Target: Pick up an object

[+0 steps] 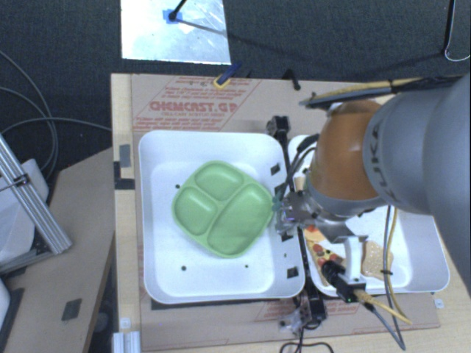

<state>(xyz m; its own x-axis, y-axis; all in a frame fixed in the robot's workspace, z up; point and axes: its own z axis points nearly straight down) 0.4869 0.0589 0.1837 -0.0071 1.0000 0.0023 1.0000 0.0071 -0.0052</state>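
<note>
The arm [412,153] hides the gripper's state; bench board [193,101] reads "CHEMCAST GP".

You get even, fairly bright light from overhead; the left white bin [158,219] shows only faint shadow along its walls; a reflective sheet [174,20] at the top glares pale and washed out; the near arm [412,153] looks soft and out of focus; overall detail is grainy.

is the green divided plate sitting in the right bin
No, the green divided plate lies flat in the left bin, while the arm hangs over the right bin.
</note>
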